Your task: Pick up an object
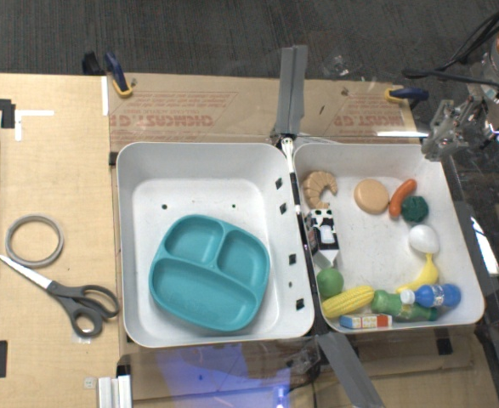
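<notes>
White plastic toy foods are all kept in the right shallow bin [463, 215]: a tan croissant [320, 187], a round beige bun [371, 195], a yellow corn cob [346, 300]. A teal divided plate [210, 270] is held by the left bin [138, 177]. Nothing is lifted yet; the gripper [453, 130] is poised beyond the right bin's far corner, and its opening cannot be told.

Even, fairly bright light falls from above, and shadows are soft and short. The two white bins [130, 228] are the brightest areas, close to washed out along their rims, with a faint glare on the teal plate [208, 272]. A blue-violet glow spills across the bottom edge below the left bin. The carpet at the top is dim and grainy. Focus is moderate: the small items in the right bin [462, 228] look soft, and the metal parts at the upper right are blurred.
</notes>
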